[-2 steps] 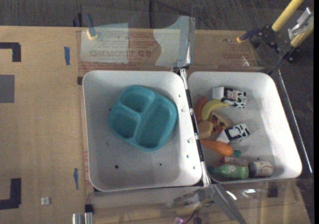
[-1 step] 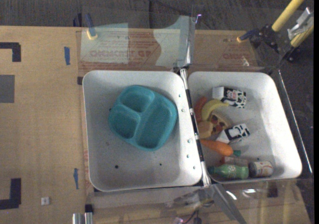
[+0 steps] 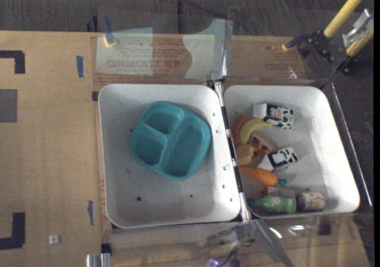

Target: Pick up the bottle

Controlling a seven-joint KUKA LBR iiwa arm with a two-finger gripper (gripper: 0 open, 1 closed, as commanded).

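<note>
Desk (image 3: 47,141): tan top, black corner marks at the far left edge, with bits of blue tape (image 3: 79,65) near the back and front.

Left bin (image 3: 113,200): holds a teal divided plate (image 3: 171,140), three compartments, sitting flat and rotated slightly. It's roughly centred, a bit towards the back, and clear of all four walls. A few small dark specks are on the bin floor in front of it.

Behind the bins: clear plastic sheet (image 3: 160,52) with mirrored red lettering, lying on the desk.

Right bin (image 3: 344,159) touches the left bin along the shared middle rim. Clutter is bunched in its left half:
- orange piece (image 3: 237,127) against the left wall, with a banana (image 3: 256,126) just beside it
- cow-print carton (image 3: 275,114) towards the back, touching the banana's right end
- yellowish lump (image 3: 244,154) by the left wall, type unclear
- second cow-print carton (image 3: 282,158) mid-bin
- carrot (image 3: 259,175) lying on its side in front of that carton
- small reddish item (image 3: 276,190) in front of the carrot, too blurred to ID

Bottle (image 3: 274,203): green with a pale label, lying on its side along the right bin's near wall, left of centre, long axis running left-right. A greyish can (image 3: 311,201), also on its side, sits just beside its right end.

Top right, off the desk: yellow pole (image 3: 351,3) on a dark clamp.

End effector state: cannot tell from this frame.
</note>
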